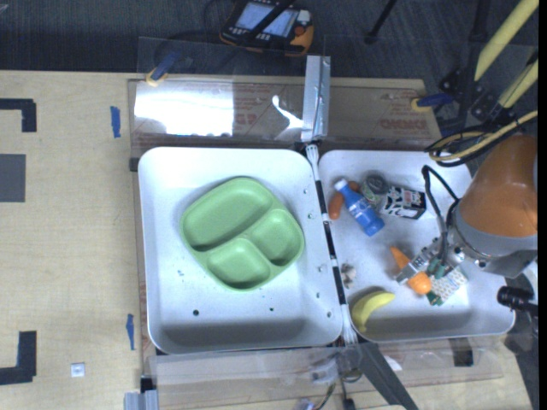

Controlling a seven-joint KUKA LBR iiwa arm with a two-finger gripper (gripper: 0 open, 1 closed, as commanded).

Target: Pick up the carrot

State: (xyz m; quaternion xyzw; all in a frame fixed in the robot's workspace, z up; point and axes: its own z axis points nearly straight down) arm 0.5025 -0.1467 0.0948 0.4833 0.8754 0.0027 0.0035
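The arm reaches in from the right edge, its orange band (pixel 506 196) and grey wrist hanging above the right bin (pixel 479 314), the wrist angled down and leftward so the tool (pixel 434 267) sits low over the bin floor. The tool is a blur of small parts at this distance; whether it is parted or closed cannot be told.

Right at the tool, on its left and touching or nearly so, lies the carrot (pixel 408 269), an orange piece stretching from the tool's tip up and away to the left; it seems to rest on the bin floor, though the contact is hard to make out. Just below the tool, toward the front wall, a yellow banana-like item (pixel 369 304) lies in the bin's corner. Farther left and up from the tool are a blue bottle (pixel 359 209) and a small dark-and-white package (pixel 402 201). Well beyond these, across the divider, the left bin (pixel 167 314) holds a green divided plate (pixel 242 231). Both bins stand on the tabletop (pixel 60 229).
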